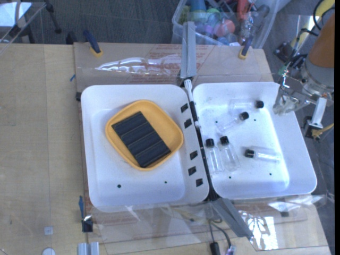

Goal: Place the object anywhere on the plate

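Wooden bench [32, 142] lying under cardboard sheet [138, 54]; grey carpet behind. Clear tub [228, 9] of coloured odds sitting at back. Left bin [101, 185] holding yellow plate [118, 142], tilted square, with black ribbed pad [142, 138] lying on it. Right bin [297, 179] holding five clear vials with black caps: pair [220, 153] standing side by side near divider, one [260, 154] lying to their right, two [241, 113] more nearer far wall. Gripper [284, 104] hovering over right bin's far right edge, nothing showing in it; finger spread cannot tell.
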Motion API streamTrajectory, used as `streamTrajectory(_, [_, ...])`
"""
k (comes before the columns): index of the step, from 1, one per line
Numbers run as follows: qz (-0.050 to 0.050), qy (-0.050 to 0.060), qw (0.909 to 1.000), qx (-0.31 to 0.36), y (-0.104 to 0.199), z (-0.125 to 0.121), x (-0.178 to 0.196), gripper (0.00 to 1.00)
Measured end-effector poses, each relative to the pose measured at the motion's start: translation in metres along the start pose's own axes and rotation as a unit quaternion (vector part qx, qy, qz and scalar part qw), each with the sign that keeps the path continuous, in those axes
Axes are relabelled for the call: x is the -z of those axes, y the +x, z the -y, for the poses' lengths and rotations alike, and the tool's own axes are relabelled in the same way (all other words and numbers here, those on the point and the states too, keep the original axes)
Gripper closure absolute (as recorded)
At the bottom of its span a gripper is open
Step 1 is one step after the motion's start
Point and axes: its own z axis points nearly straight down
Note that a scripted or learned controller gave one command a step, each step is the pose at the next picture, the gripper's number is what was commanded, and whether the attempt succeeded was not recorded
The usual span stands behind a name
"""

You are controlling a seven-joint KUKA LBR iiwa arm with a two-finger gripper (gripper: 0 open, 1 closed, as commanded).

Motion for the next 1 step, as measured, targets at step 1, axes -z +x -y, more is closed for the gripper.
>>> streamTrajectory(1, [0.000, 0.000, 1.0000, 0.000, 0.0001, 0.0000, 0.0000, 0.00])
